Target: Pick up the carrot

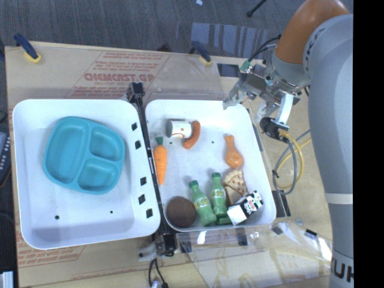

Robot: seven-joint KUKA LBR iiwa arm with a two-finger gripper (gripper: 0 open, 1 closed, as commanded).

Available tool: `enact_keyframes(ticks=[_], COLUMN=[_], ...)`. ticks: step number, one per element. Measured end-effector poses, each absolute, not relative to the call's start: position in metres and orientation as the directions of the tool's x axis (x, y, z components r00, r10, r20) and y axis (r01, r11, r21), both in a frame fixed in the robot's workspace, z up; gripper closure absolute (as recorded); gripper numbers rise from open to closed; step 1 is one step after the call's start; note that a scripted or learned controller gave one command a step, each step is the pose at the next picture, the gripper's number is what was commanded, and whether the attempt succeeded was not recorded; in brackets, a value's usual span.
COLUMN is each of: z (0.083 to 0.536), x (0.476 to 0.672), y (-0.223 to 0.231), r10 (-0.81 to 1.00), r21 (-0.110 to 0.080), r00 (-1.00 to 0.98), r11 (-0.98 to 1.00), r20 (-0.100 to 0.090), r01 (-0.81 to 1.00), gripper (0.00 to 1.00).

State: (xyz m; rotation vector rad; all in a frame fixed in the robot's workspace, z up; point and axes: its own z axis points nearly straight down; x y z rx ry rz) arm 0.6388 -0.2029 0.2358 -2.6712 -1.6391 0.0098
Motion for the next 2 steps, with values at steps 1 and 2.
enact_keyframes(ticks=[1,2], z=[0.098,0.133], x=[0.581,0.573], y=[-0.164,-0.203], r10=[0.928,0.981], r21=[-0.025,-0.003], r00=[0.373,0.195], r11=[-0.373,-0.195], r20=[-0.003,-0.002], r01=[0.927,0.981], gripper=[0.00,0.00])
